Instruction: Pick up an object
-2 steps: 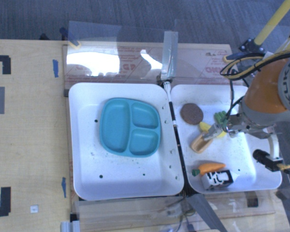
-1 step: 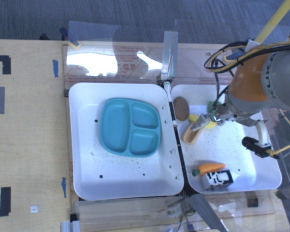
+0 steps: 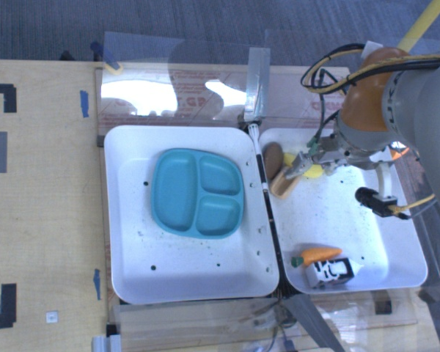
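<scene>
Brown wooden piece (image 3: 281, 173) at right bin's (image 3: 367, 270) left wall; pincer (image 3: 302, 164) beside it, grip state unclear.

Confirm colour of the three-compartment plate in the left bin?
Light blue divided plastic plate, clear in the camera view.

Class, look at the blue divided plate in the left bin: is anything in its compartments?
Empty. The blue divided plate shows bare blue in all three compartments.

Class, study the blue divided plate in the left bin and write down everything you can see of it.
The blue divided plate is a rounded rectangle, seemingly smooth plastic, with three compartments: one long one on its left, two smaller ones on its right. It lies flat, right way up, slightly skewed, near the middle of the left bin. Nothing lies in it, and only the bin floor touches it.
</scene>
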